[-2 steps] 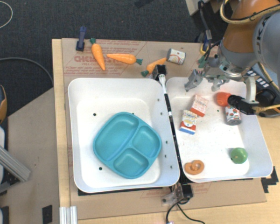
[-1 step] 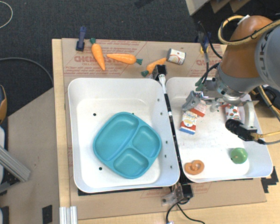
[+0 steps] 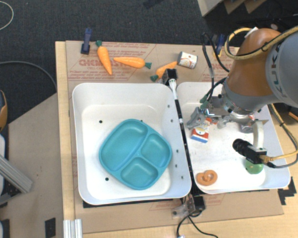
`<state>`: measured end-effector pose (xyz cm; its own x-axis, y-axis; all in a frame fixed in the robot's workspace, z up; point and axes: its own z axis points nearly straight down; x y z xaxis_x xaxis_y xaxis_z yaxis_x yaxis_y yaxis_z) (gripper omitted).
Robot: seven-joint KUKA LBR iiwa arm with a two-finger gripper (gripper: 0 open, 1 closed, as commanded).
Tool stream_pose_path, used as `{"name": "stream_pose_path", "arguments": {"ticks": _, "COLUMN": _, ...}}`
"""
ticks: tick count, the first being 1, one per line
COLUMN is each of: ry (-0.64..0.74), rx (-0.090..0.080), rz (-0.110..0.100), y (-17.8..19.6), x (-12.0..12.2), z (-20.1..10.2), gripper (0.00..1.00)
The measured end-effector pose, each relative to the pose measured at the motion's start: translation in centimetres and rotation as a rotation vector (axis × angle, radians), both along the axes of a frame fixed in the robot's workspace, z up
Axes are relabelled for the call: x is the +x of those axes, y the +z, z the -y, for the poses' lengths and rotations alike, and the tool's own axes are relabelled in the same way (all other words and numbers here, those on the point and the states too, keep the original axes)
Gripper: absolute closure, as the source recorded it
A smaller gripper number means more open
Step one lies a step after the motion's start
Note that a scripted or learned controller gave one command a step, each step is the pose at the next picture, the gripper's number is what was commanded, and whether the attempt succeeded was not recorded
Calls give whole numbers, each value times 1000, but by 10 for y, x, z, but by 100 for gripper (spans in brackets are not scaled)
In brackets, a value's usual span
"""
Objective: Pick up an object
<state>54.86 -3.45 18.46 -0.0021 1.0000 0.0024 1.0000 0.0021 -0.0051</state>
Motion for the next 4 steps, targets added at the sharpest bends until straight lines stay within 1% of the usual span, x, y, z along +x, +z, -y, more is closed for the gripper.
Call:
{"name": "stream_pose_path", "arguments": {"ticks": 1, "ry": 4, "rx": 2, "rz": -1, "y": 24, "x": -73, "z": -61, "gripper": 0}}
{"name": "stream_pose_path", "arguments": {"ticks": 2, "ry": -2, "rx": -2, "rz": 5, "y": 33, "x": -69, "z": -57, "gripper": 100}}
{"name": "stream_pose_path", "arguments": {"ticks": 3, "ry": 7, "rx": 3, "rz": 18, "y": 143, "x": -68, "z": -124, "gripper": 100}}
{"name": "stream_pose_path", "arguments": {"ticks": 4, "ry": 0, "rx": -2, "rz": 8, "y": 148, "x": -69, "z": -119, "gripper": 100}}
